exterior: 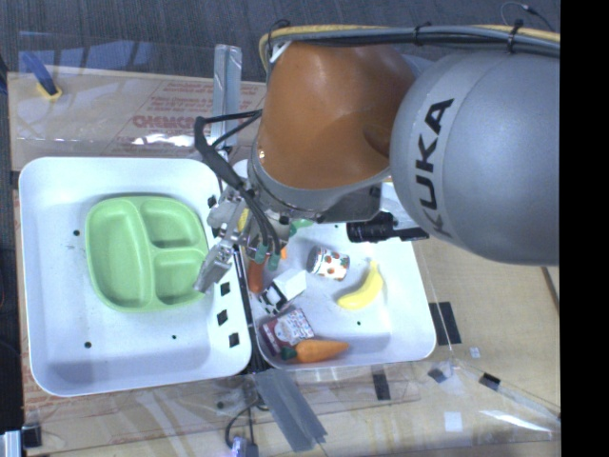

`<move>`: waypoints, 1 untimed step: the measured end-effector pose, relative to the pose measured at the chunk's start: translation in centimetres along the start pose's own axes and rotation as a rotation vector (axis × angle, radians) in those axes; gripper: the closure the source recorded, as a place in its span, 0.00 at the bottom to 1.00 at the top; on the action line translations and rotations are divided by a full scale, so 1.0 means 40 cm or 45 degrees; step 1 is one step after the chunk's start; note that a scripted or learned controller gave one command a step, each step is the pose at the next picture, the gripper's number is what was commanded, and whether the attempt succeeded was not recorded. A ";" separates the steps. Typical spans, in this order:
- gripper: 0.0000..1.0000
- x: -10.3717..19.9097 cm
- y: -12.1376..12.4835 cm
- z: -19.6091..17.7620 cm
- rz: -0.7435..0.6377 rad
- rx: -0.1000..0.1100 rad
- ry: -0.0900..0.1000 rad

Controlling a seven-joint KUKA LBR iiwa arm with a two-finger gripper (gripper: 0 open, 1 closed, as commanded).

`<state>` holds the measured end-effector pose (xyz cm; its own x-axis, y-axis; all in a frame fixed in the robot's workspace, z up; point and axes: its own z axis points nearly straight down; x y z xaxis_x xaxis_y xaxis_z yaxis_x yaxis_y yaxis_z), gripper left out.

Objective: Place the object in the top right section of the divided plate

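Down on the bench (495,388), two shallow white bins sit side by side, edges just about touching. The left bin (57,350) rests square on the surface; the right bin (414,327) sits beside it. Clear plastic sheeting (114,103) lies across the bench top behind them.

The divided plate (143,252) is lying in the left bin (57,350). In the right bin (414,336), the banana (362,291) is sitting behind the carrot (319,350).
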<state>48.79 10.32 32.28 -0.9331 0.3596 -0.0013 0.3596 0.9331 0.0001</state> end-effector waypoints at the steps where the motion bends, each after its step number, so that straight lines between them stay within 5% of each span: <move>1: 0.00 0.000 0.000 0.000 0.000 0.000 0.000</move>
